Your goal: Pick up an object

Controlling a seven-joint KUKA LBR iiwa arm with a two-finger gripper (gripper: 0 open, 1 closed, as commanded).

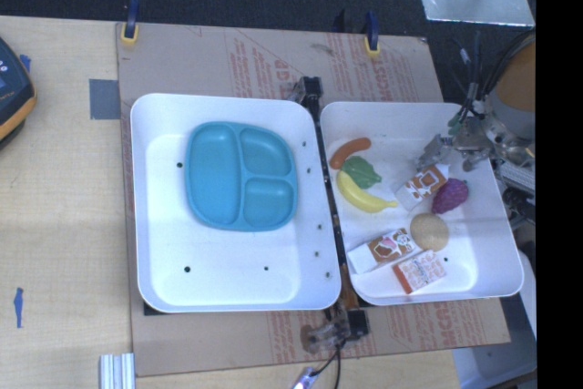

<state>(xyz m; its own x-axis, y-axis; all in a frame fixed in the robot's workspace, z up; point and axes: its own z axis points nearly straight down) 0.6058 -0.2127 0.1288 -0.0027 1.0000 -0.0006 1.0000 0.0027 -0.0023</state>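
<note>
Cut off at the right edge of the frame: most of the grey arm, with just a sliver of its orange band in view. Hard to read at the gripper, a tangle of metal parts and cables over the upper right corner of the right bin; cannot tell whether open or closed, and cannot see anything held in it. Just below and left of the gripper, in the same bin, a small white-and-orange carton, lying flat, long axis running from lower left to upper right, upper end pointing toward the gripper; contact between the two impossible to judge. Touching or nearly touching the carton's right side, a purple toy, too blurred to name more closely. Below these, a tan round toy overlapping the end of a second carton, and a printed packet near the lower rim. Toward the bin's left side, a toy banana, a green leafy piece and an orange sausage-shaped toy. In the left bin, a blue divided plate. Cropped at the left edge, a yellow-and-black device.
</note>
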